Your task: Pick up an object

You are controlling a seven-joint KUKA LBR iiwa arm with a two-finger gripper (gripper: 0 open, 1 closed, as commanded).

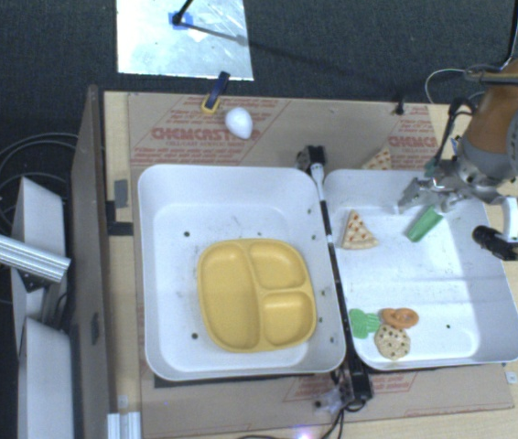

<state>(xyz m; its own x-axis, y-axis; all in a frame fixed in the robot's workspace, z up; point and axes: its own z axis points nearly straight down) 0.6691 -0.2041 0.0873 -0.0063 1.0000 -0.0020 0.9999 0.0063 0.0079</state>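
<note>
Cookie (392, 341) beside pretzel (400, 317) (touching)

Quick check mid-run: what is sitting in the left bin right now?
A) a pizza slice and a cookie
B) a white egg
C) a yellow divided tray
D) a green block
C: the yellow divided tray lies in the left bin, while the pizza slice, cookie and green block are in the right bin, and the white egg rests on the cardboard behind the bins.
</note>
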